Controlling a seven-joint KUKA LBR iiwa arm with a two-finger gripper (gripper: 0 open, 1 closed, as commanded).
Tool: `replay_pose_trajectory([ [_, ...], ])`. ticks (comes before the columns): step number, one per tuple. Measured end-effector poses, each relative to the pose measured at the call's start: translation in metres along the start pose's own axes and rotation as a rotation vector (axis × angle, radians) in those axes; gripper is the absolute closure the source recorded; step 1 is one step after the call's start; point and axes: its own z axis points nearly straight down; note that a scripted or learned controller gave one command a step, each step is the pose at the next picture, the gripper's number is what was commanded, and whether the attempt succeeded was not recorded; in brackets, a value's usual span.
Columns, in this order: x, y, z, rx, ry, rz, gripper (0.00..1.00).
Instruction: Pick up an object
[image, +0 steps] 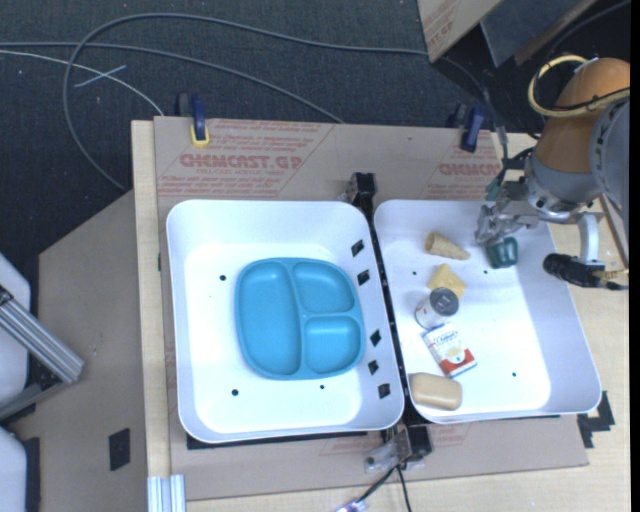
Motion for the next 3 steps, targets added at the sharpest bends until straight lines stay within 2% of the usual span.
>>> replay_pose_trajectory([
  [1,0.003,-0.007,-0.051,0.006,0.005,0.002,1.00],
  [3,0.000,-0.001,-0.173,0.003,0.004,0.001,1.00],
])
